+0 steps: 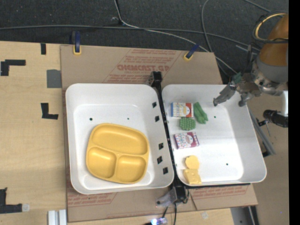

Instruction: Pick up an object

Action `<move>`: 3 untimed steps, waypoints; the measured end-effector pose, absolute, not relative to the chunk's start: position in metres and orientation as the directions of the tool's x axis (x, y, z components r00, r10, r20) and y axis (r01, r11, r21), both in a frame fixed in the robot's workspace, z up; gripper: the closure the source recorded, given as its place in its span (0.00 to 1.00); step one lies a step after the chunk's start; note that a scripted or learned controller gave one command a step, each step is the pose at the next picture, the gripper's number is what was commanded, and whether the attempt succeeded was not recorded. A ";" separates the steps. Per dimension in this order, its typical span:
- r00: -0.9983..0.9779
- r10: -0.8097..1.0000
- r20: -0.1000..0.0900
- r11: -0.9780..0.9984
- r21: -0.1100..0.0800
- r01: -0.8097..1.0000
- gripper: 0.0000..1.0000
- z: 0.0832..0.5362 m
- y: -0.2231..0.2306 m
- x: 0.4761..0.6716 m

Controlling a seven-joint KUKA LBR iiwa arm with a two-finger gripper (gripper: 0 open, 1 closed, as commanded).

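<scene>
1. Small items sit at the right bin's left side: 2 packets, a green piece, yellow bits.
2. Gripper over the bin's upper right, fingers spread, apparently holding nothing.
3. Yellow tray in the left bin.

arm: cut off at right edge | small packets: print too small to read
</scene>
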State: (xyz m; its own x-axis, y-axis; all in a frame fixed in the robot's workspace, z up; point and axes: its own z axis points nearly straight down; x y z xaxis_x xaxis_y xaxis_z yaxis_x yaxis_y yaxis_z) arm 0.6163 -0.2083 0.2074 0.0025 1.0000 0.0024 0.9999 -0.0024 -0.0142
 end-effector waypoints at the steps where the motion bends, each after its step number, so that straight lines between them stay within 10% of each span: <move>1: -0.001 1.000 0.000 0.001 -0.001 1.000 0.00 0.215 -0.208 0.619; 3: -0.002 1.000 -0.001 0.002 -0.005 1.000 0.00 0.106 -0.210 0.627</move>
